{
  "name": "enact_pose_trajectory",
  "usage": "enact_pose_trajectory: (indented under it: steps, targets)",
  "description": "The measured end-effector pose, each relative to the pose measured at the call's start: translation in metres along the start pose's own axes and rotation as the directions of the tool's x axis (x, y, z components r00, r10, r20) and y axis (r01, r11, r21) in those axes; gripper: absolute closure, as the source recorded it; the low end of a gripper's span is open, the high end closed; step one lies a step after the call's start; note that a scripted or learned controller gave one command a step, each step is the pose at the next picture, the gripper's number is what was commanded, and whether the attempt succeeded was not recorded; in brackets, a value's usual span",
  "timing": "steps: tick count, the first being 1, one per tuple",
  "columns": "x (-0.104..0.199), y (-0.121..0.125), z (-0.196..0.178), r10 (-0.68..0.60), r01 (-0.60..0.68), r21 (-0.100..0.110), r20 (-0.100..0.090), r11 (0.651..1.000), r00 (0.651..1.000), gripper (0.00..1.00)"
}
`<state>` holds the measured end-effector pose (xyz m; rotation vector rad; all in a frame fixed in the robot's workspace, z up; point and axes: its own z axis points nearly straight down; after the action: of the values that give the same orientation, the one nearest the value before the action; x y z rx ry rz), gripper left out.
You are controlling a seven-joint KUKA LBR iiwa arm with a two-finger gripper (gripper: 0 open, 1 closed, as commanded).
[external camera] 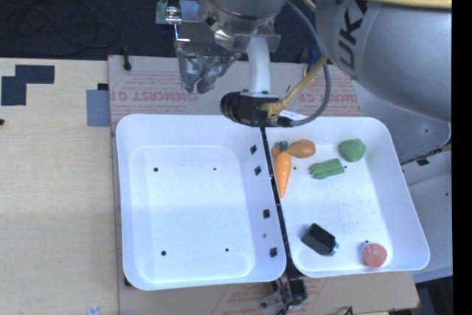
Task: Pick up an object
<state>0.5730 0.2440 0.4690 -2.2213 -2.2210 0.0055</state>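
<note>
Two shallow white bins are seen side by side on the bench; the left bin (140, 158) lies under the camera's left half and the right bin (394, 181) lies to its right, the two rims touching along a dark dividing line. Six small things are scattered in the right bin; a carrot (282, 172) is laid lengthwise just beside the dividing line, its green top pointing toward the far rim; an orange oval piece (302, 149) is set just beside the carrot's top, touching or nearly touching it; a long green vegetable (327, 169) is found near the middle of the bin, and a rounder green piece (352, 150) is placed beyond it toward the far right corner. A black block (319, 239) is seen tilted in the near part of the bin, and a round pinkish-red piece (374, 254) lies near the near right corner, well apart from the carrot.

The grey arm is reached in from the right, its orange band visible at the top; the gripper (203, 77) is held above the far edge of the bench, beyond the far rim of the left bin and apart from every object; nothing is seen between its fingers, and whether the jaws are open or closed cannot be told.
</note>
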Motion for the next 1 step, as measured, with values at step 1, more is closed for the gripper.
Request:
enact_pose_trajectory:
  steps: [1]
  targets:
    - [-0.0011, -0.0383, 0.0422, -0.001, 0.001, 0.005, 0.002, 1.0, 1.0, 1.0]
